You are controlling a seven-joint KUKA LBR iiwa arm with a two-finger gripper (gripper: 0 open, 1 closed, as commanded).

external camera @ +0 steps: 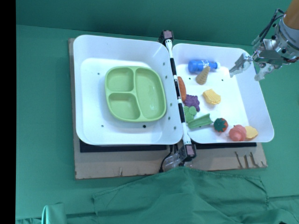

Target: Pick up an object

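Several toy foods lie in the right bin [261, 107]: blue bottle [202, 66] touching a tan cone [202, 75], yellow piece [211, 96], orange carrot [181, 88], purple grapes [192, 102], green stalk [200, 121], red tomato [220, 124], peach-coloured fruit [237, 133]. Jaws [249, 67] spread, holding nothing, over the bin's far right corner. Left bin [88, 55] carries a green divided plate [135, 93].

Both white bins [125, 48] looked smooth, glossy plastic. Green divided tray [135, 94] at nine o'clock of my claw: matt plastic. Bench cloth [42, 101] was matt, wrinkled fabric; cardboard [117, 167] beneath rough-edged.
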